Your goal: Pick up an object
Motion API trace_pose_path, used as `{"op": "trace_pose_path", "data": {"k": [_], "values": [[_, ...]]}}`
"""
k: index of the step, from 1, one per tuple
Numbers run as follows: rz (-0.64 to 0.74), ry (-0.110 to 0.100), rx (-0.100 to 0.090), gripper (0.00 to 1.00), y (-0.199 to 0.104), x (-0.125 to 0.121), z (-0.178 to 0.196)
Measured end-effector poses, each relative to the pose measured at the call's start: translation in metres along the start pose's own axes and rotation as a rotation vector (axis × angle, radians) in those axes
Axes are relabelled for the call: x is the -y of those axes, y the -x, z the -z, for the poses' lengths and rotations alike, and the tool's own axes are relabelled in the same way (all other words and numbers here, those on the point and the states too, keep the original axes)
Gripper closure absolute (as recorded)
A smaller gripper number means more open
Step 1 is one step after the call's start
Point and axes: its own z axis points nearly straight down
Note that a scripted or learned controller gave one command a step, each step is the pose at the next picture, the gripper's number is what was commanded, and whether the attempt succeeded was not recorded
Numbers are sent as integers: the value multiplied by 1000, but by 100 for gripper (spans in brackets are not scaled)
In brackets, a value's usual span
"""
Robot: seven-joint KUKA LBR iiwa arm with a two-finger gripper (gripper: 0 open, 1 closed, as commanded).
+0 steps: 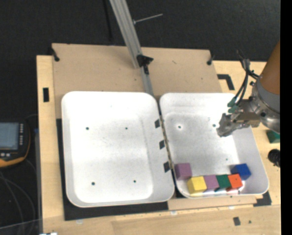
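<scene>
While the shallow white left bin [111,146] is seen bare-floored beside its twin, small blocks are gathered along the near edge of the shallow white right bin [205,116]: a purple cube [183,170], a yellow cube [197,184], a second purple block [211,181], a green block [223,181], an orange block [234,180] and a blue cube [241,170] towards the near right corner. Above the bin's right side, well apart from the blocks, the grey two-finger gripper [224,129] is held; whether it is spread or pressed together cannot be told.

Matt white plastic bins [111,146], wooden bench [180,65]
</scene>
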Motion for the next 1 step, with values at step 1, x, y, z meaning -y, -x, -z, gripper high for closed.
{"op": "trace_pose_path", "data": {"k": [1], "values": [[-1, -5, 0, 100, -57, 0, -36]]}}
